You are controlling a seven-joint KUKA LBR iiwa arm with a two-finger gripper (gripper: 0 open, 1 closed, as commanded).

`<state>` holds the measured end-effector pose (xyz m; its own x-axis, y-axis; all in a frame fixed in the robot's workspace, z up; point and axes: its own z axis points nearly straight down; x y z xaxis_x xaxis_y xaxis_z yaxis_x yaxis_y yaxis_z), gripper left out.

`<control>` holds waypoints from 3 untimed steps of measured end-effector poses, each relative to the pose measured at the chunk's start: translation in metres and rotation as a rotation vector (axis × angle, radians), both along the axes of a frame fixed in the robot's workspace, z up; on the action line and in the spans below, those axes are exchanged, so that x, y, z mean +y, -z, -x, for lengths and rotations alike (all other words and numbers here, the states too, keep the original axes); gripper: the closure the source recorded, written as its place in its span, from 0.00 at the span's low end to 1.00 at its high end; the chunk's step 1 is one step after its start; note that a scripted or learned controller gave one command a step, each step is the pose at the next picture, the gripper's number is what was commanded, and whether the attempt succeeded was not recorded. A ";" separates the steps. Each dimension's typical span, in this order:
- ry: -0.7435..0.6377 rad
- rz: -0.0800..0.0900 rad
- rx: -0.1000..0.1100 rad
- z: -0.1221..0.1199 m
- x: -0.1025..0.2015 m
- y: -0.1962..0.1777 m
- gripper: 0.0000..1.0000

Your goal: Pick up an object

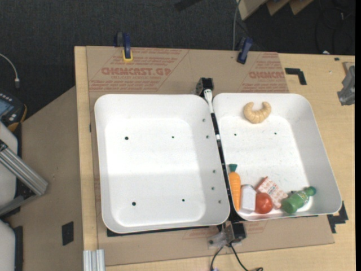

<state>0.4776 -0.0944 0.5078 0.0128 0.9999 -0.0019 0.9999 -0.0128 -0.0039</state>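
Gripper (346, 90): a grey part at the right edge, beside the right bin; I cannot tell how it stands.
Easiest target: croissant (257, 111), alone near the far wall of the right bin (316, 130), clear space all round.
Harder targets: carrot (234, 183), red tomato (263, 202), green bottle (296, 200) and small packets, crowded in the near corner, some touching.
Advice: descend straight over the croissant, straddle its narrow width, close only once low.
Left bin (152, 161): nothing needed there.

Single fixed camera above the bench (169, 66), slanted downward, both bins framed
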 end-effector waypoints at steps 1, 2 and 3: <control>0.001 0.007 -0.009 0.000 -0.138 -0.025 1.00; -0.012 -0.005 0.005 -0.001 -0.117 0.073 1.00; -0.020 0.000 -0.013 -0.003 -0.041 0.007 1.00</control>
<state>0.4801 -0.1356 0.5010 -0.0070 1.0000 -0.0015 0.9999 0.0070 0.0087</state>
